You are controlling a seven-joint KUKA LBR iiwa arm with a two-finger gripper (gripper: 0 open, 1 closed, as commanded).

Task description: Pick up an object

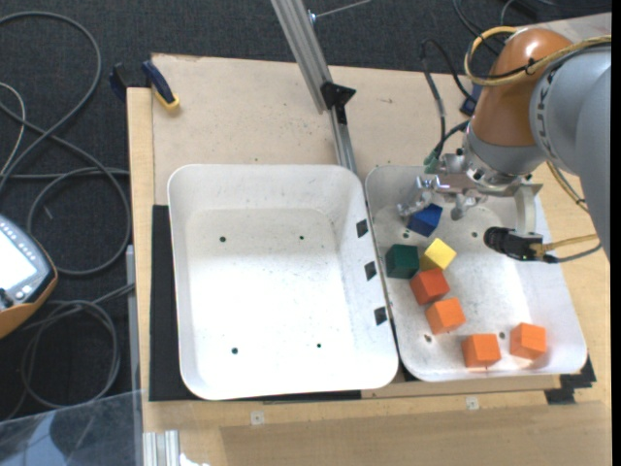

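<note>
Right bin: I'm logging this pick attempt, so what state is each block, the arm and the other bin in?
Blue block: under gripper, grasp unclear.
Green block: resting.
Yellow block: resting.
Four orange blocks: resting, untouched.
Right bin: holds all blocks.
Left bin: flat on bench.

Two white bins point(194, 260), four orange blocks point(445, 315), one green point(403, 260), one yellow point(440, 253), and one blue block point(424, 220).

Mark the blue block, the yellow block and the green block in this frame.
blue block point(424, 221): camera view, on its top face, just below the arm's wrist.
yellow block point(440, 253): camera view, on its top face.
green block point(403, 260): camera view, on its top face.
</note>
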